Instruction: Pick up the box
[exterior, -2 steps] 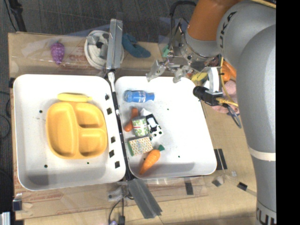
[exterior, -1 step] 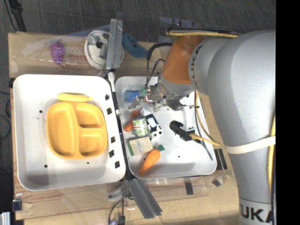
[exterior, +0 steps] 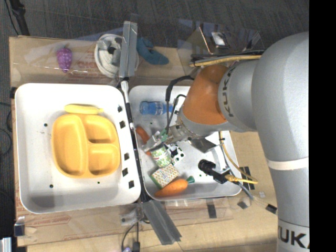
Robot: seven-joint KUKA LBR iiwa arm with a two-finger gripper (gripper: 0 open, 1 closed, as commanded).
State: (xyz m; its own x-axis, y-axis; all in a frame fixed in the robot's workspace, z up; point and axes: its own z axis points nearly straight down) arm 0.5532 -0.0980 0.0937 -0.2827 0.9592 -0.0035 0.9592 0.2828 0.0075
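Green-and-white patterned, the box [exterior: 164,176] lies flat in the right bin [exterior: 231,189], at about seven o'clock in it, touching the carrot [exterior: 172,188] at its five o'clock. The gripper [exterior: 167,139] hovers at the box's twelve o'clock; whether its fingers are spread, I cannot tell. Judging by this, the approach is underway; next it must shift toward six o'clock and descend

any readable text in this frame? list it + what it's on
"KUKA" on the grey arm, running down its side.
"KUK", cut off at the frame's bottom, on the arm's base.
Print on the small box and on the blue bottle: too small and blurred to read.
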